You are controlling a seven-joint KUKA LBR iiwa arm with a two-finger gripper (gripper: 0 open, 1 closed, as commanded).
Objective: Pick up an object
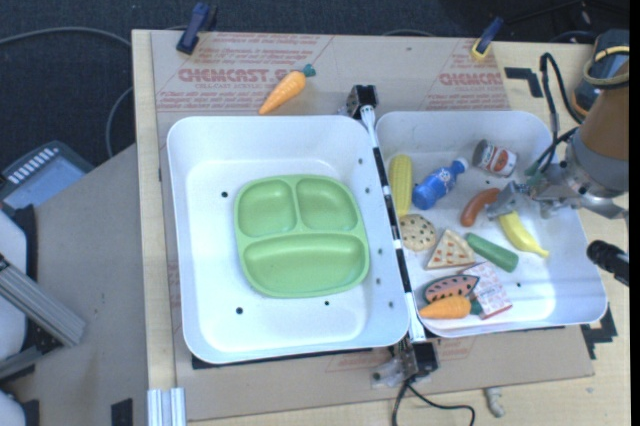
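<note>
Camera view shows the tool (522,197) low in the right bin (590,299), its tips at the upper end of the yellow banana (521,233), with the red sausage (479,206) just to its left; whether its tips are apart or together I cannot tell. The banana lies on the bin floor immediately below the tool, its long axis slanting down toward the bin's right wall, beside the green cucumber (491,251). I judge the banana the likeliest target.

Two white bins (200,214) (570,304) sit on the table; one green divided plate (300,236) in the left bin; two carrots (282,91) (445,309); two blue clamps (194,27) (487,36).
</note>
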